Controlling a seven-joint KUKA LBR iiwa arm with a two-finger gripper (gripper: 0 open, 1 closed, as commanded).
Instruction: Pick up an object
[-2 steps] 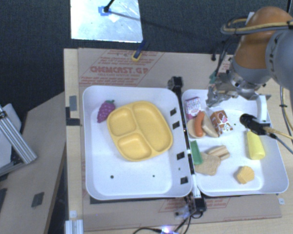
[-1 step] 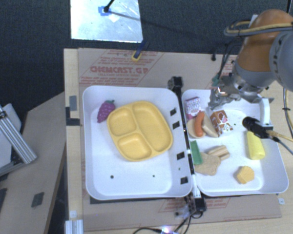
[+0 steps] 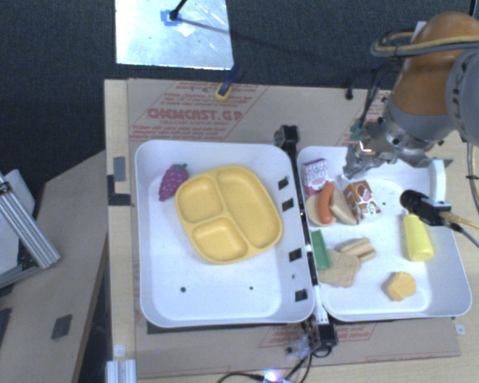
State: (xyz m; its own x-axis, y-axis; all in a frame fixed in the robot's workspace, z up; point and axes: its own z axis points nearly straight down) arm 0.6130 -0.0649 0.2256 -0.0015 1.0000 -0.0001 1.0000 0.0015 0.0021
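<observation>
Target, by my reading: the orange-and-white carton [image 3: 358, 200], far half of the right bin [image 3: 457, 295], leaning against the sausage in a bun [image 3: 326, 203] on its left. Nothing is lifted yet.

Hand [image 3: 356, 168] sits directly over the far edge of that carton, close above it. You cannot tell from this slant whether it is wide or narrow; nothing visibly gripped.

Step in hand: looks like the approach or descent, pre-grasp. Task roughly at its start.

Next move, as a judgement: you need a straight drop onto the carton and a closing across its narrow sides. The bun crowds it on the left and the pink-and-white carton [image 3: 315, 172] sits just beyond that, so watch for nudging a neighbour or catching two things at once.

Count, right bin:
- cartons: two (orange-and-white, pink-and-white)
- sausage in bun: one
- green stick [image 3: 319, 249]: one, by the divider
- tan sticks [image 3: 358, 249]: two, side by side
- toast-like slice [image 3: 341, 271]: one, touching the tan sticks
- yellow oblong piece [image 3: 417, 238]: one, right side
- orange block [image 3: 400, 286]: one, near corner, apart from the rest

Count, left bin [image 3: 156, 298]:
- purple grape bunch [image 3: 173, 180]: one
- yellow divided plate [image 3: 227, 212]: one, three compartments, nothing in them

Bins: two, side by side on the table [image 3: 72, 214].
</observation>
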